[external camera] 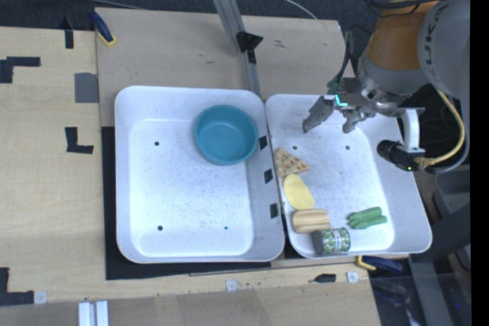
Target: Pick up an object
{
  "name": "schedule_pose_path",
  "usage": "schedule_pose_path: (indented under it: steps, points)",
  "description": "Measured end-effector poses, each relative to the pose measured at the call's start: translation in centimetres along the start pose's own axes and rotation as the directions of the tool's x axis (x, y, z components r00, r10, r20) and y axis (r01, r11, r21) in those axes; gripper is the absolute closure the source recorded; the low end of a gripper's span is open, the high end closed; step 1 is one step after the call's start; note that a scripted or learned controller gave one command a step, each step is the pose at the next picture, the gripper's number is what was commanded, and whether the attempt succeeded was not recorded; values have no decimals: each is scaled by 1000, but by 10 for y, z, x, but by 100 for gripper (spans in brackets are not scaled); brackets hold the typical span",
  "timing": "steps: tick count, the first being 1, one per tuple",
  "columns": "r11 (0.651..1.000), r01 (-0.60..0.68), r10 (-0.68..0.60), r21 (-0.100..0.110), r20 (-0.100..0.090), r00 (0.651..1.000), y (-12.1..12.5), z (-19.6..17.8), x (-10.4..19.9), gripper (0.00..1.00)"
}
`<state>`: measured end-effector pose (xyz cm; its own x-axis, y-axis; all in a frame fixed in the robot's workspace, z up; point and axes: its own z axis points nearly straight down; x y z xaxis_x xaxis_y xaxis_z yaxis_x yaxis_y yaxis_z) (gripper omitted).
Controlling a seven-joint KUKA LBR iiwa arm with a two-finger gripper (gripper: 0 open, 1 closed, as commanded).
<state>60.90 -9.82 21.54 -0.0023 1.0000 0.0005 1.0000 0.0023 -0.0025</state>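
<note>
My gripper [333, 121] hangs over the far part of the right bin [397, 187], open, with nothing between its fingers. Below it, along the bin's left side, lie a tan waffle-patterned wedge [290, 162], a yellow oval piece [299, 192] and a tan cylinder [309, 220]. A dark speckled can [333, 241] rests at the near edge, and a green pod-like item [366, 217] lies to its right. All of these lie well toward the near side of the bin, apart from the gripper.
A blue bowl [225, 133] sits in the far right corner of the left bin [153, 187]. A grey slanted pole [225, 0] runs from the top down to the gap between the bins. The arm's orange band [405, 19] and cables occupy the upper right.
</note>
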Motion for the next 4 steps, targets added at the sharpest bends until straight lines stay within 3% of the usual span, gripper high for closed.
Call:
schedule_pose_path:
  steps: [1, 3, 4]
  points:
    - [1000, 0, 0, -1, 0, 1000, 0, 0, 0, 0]
    - [1000, -1, 1, 6, 0, 1000, -7, 108, 2, 0]
    - [1000, -1, 1, -10, 0, 1000, -4, 120, 2, 0]
